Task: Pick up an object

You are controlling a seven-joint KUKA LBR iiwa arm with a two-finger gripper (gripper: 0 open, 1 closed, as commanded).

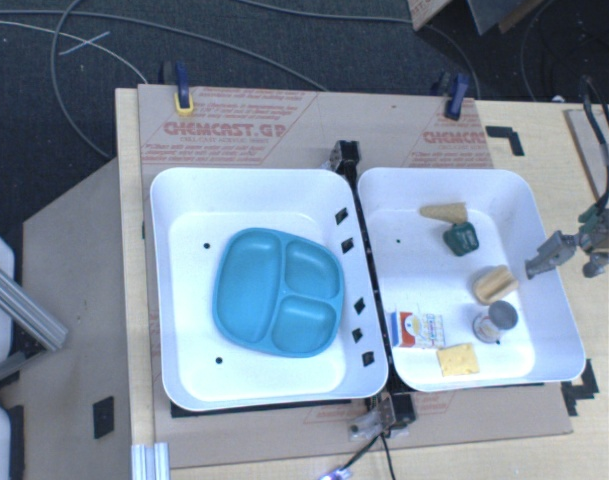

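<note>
Right bin (409, 193): we take this as our landmark; it holds every loose candidate for the pick, so the risk sits here.
Left bin (174, 268): just beside the right bin, across the shared divider; we see a blue divided plate (277, 291) in it, too broad and flat for two fingers, we judge.
Gripper (537, 263): at the right bin's right rim, about mid-height; we cannot tell whether the fingers are wide or narrow, and nothing shows between them.
Small carton (417, 329): low in the right bin, against the divider side; lying flat, we think fingers could skid over it.
Tan block (494, 284): in the right bin nearest the gripper; the likeliest target, but a grey round piece (498, 320) sits just below and could be knocked.
Tan wedge (443, 212): upper part of the right bin, just beside a dark green piece (461, 238); closing on one may drag the other.
Yellow square (458, 359): at the right bin's lower rim; thin, so we expect a miss.
</note>
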